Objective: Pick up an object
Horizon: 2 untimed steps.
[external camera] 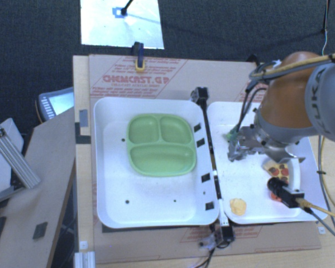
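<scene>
Left bin [109, 205] is holding a green tray [161, 145], its long axis running left-right. In the right bin [251, 202], the gripper [234, 149] is hovering near the divider; its jaw state cannot be told. A yellow piece [238, 206] is lying near the front rim, a red-orange object [280, 175] to its right, partly hidden.

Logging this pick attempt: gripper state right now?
Gripper: low in the right bin, near its left wall; open or closed cannot be told, and nothing can be seen held in it.
</scene>
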{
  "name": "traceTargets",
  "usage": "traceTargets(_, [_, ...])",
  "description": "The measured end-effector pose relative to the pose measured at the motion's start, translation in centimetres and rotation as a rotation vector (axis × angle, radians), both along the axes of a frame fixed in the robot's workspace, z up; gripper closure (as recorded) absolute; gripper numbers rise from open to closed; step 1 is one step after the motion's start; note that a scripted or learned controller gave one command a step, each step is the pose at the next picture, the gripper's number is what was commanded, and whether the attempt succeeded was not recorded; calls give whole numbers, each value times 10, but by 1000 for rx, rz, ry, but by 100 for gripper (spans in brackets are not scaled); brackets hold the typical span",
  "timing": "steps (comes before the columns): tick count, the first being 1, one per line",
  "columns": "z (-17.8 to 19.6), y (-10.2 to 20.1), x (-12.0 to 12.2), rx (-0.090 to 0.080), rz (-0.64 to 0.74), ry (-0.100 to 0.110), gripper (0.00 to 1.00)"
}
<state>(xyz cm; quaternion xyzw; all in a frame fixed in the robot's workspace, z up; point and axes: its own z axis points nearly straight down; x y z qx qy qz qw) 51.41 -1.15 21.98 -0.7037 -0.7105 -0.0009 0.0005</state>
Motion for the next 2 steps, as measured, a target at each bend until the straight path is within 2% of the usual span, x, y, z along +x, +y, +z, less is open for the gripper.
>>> traceTargets(1, [-9,52,6,-1,0,0,100])
traceTargets(2, [-1,96,9,0,0,-1,100])
